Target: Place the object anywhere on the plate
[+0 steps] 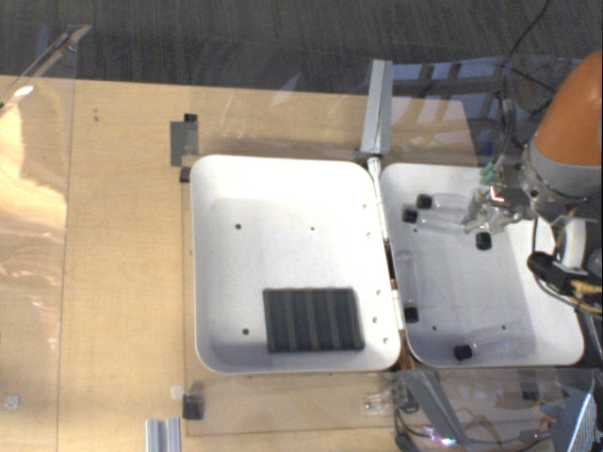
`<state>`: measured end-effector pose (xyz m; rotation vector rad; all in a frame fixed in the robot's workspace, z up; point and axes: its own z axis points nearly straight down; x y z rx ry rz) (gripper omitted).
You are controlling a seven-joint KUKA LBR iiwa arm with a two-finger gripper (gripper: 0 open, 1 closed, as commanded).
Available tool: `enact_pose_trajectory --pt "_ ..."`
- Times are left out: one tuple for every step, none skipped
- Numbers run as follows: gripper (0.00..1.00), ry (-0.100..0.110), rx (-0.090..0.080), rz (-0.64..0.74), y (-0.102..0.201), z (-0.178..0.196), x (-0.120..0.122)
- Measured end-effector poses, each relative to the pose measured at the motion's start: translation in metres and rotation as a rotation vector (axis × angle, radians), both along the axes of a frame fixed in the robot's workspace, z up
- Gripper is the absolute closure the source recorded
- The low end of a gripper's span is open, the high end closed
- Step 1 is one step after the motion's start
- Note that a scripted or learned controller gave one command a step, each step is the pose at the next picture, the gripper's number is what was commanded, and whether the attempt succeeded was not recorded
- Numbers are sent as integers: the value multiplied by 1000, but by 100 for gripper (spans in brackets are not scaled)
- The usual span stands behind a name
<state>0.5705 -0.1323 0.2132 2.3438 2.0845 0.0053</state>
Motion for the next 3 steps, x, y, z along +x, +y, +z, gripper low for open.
enact_pose_trajectory --pt "100 2 2 -121 66 -2 33" --pt "100 5 4 -346 164 -29 6" --pt "100 4 4 -810 216 -29 93"
